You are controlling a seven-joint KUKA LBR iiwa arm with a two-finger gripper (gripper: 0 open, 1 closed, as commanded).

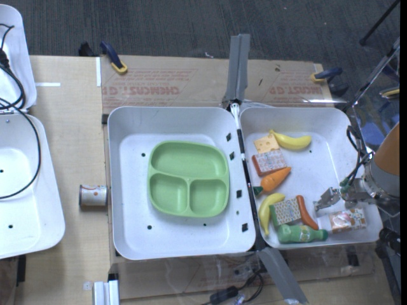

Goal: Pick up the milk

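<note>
1. we see two shallow white bins side by side on the table (63, 75), the left bin (121, 170) and the right bin (331, 116) meeting at a hinged centre line.
2. the left bin holds a green divided plate (189, 178) with three compartments, lying flat near the bin's middle.
3. the right bin holds the loose items: a yellow banana (291, 141) near the far wall, a wedge of cheese (266, 144) just beside it, a reddish packet (269, 162) below that, and a carrot (276, 179) tilted toward the centre.
4. nearer the front wall lie a second banana (267, 207), a small patterned box (287, 211), a red sausage-like piece (306, 212) and a green bottle (301, 235) on its side.
5. the milk (347, 220), a small carton with pink and white print, lies in the front right corner of the right bin, right of the green bottle.
6. the hand (329, 198) sits low in the right bin, just above and left of the milk in the view, with the arm (389, 164) entering from the right.
7. we cannot tell whether the hand is released or clenched; nothing is visibly between its parts.
8. a small can (93, 196) lies on its side on the table, left of the left bin.
</note>
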